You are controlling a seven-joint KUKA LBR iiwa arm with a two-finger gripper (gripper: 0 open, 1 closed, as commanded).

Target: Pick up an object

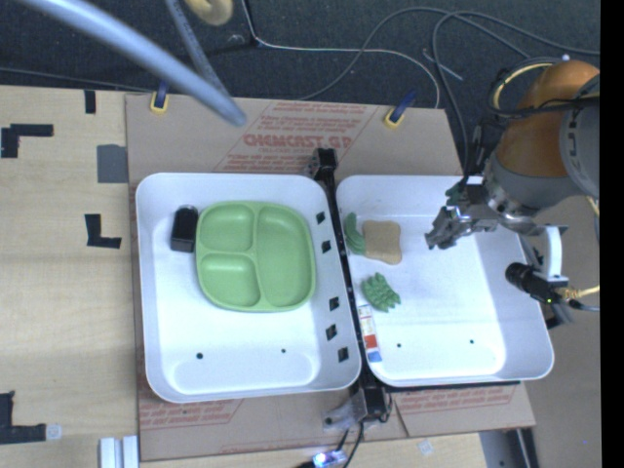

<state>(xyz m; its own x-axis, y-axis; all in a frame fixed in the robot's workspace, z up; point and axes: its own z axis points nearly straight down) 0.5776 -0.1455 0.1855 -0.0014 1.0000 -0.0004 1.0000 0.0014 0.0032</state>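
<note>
In the right bin [487, 359], a tan bread-like piece [382, 241] lies near the left wall with a small green leafy bit [352, 234] at its left edge. A green leafy toy [380, 292] lies just below it. A thin red and white item [367, 328] rests along the bin's left wall. My gripper [444, 232] hangs over the right bin's upper middle, to the right of the tan piece and apart from it. Nothing shows between its fingers.
The left bin [161, 349] holds a green divided plate [256, 255] and a small black block [183, 228] at its left. A black divider [336, 261] runs between the bins. Cables [390, 52] trail behind, and a grey pole [117, 37] crosses the upper left.
</note>
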